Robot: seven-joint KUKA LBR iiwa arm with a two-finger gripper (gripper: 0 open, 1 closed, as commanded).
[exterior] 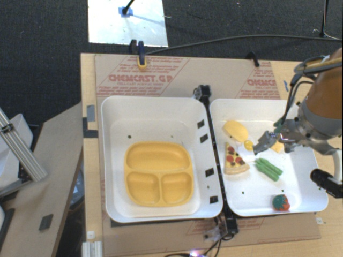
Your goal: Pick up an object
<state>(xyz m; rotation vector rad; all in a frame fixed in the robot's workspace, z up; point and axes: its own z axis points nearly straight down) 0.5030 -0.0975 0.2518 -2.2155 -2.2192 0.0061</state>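
Camera view shows the fingers (263, 142) over the right bin (300, 203); whether they are apart I cannot tell. Pizza slice (235, 160) and yellow piece (236, 128) lie left, green piece (268, 169) just below, bin wall farther left.

Arm (324, 98) enters from the right edge, grey casing with the orange band showing broad above the wrist. Wrist bent downward and leftward, cables looping over its top. Gripper (262, 143) at the low end, angled down to the left, dark and blurred at the tip; finger spacing too indistinct to read.
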